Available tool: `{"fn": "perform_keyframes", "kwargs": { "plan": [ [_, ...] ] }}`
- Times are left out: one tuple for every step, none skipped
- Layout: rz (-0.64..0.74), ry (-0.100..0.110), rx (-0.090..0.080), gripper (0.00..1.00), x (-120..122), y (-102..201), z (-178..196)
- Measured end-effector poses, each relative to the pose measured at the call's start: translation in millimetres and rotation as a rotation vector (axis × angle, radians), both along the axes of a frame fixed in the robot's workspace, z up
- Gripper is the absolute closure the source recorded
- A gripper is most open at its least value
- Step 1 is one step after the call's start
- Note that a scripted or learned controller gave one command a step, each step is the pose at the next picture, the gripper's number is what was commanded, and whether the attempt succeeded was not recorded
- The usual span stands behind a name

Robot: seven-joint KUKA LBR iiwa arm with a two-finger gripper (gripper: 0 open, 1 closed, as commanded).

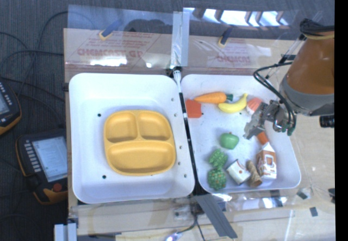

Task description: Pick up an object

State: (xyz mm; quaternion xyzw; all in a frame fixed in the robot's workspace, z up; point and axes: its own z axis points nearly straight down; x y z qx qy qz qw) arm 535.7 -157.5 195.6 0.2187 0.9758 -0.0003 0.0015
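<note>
The gripper (255, 128) hangs low over the right bin (283, 180), near its right side. Its fingers point down and to the left, and you cannot tell if they are spread apart or pressed together. Nothing can be seen between them.

Right next to the gripper is a small orange piece (262, 137). Below that is a little brown and white carton (266, 162). To the left of the gripper sits a round green apple (229, 140). Above it lie a yellow banana (234, 105) and an orange carrot (211, 97) with a green top. Two bumpy green broccoli pieces (217, 168) sit near the front of the bin.

The arm comes in from the right. Its big orange band (312, 66) is above the grey wrist, and black cables loop beside it.

The left bin (81, 125) holds a yellow plate (140, 142) with three parts.
</note>
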Motion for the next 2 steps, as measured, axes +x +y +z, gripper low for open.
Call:
{"fn": "perform_keyframes", "kwargs": {
  "plan": [
    [0.157, -0.013, -0.004, 1.00, -38, 2, -104],
    [0.214, -0.001, -0.002, 1.00, -50, -13, 59]
  ]
}}
